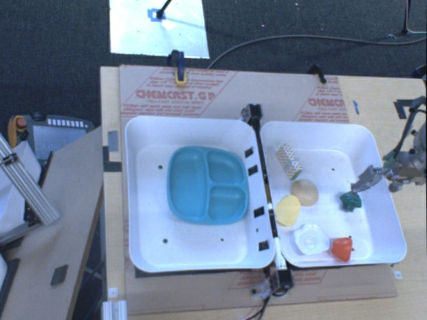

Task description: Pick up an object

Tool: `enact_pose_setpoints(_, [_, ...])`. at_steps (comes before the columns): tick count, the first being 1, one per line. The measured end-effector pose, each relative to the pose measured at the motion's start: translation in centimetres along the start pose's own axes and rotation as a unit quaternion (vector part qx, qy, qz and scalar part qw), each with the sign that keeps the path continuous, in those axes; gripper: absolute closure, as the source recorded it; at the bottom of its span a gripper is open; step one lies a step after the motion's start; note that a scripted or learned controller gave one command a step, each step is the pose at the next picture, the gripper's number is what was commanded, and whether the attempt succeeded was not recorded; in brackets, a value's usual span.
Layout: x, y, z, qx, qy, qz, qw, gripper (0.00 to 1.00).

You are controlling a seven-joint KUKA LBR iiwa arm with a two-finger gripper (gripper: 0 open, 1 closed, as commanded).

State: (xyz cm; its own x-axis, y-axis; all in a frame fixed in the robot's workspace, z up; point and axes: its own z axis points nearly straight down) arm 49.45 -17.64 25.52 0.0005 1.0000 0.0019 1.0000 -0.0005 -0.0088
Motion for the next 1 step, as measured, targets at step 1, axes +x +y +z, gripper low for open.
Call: enact_pose_setpoints(1, [0.05,0.22,-0.54,-0.005,-0.001,-0.002,1.0,0.0])
